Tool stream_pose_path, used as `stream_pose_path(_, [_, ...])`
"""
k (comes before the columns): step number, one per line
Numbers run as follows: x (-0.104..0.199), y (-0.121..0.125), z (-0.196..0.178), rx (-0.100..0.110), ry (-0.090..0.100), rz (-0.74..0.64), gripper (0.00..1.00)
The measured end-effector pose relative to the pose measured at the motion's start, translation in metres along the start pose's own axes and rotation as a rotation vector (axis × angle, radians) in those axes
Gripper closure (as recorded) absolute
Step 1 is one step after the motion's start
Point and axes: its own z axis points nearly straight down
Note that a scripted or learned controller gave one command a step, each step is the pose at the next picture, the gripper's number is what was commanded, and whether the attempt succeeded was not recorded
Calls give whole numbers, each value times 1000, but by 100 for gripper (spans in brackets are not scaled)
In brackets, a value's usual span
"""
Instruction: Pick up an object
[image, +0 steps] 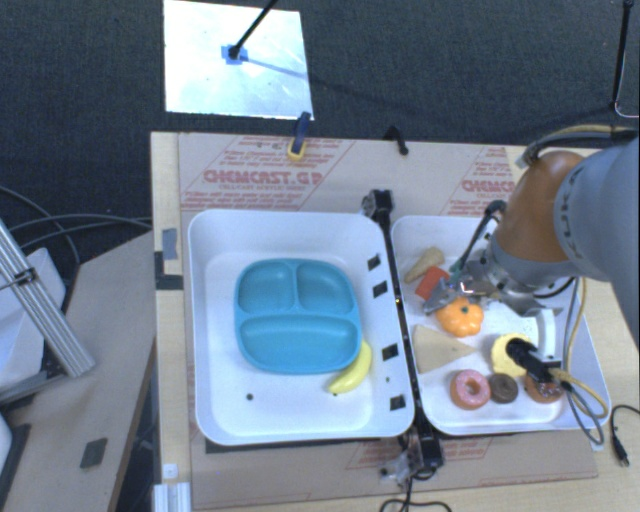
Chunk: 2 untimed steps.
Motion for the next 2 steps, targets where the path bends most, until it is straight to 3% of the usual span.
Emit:
stream_pose_path(1, [-4, -2, -10, 1, -1, 5, 100])
stream_pose_path(2, [70, 75, -106, -12, 1, -4, 100])
